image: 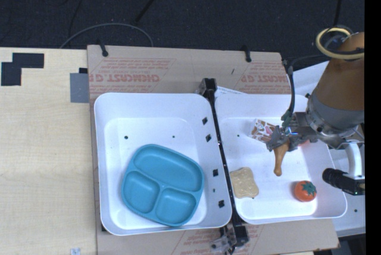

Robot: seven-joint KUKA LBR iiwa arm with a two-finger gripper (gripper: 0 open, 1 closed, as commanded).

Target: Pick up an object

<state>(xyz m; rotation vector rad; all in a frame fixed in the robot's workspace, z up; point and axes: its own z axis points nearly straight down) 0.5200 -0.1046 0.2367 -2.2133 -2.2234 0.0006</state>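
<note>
My gripper [284,140] hangs over the right bin [333,212], near its middle. Its fingers are shut on the top end of a brown stick-shaped object [278,161], which points down and slightly left from them. A small patterned packet [262,128] lies just left of the gripper. A tan bread-like piece [243,182] rests by the bin's left wall. An orange-red tomato toy [305,190] sits at the front right of that bin.
The left bin [119,111] holds a blue divided plate [162,184] in its front half. A black divider [215,146] runs between the bins. The arm's grey body [339,93] covers the right bin's far right corner.
</note>
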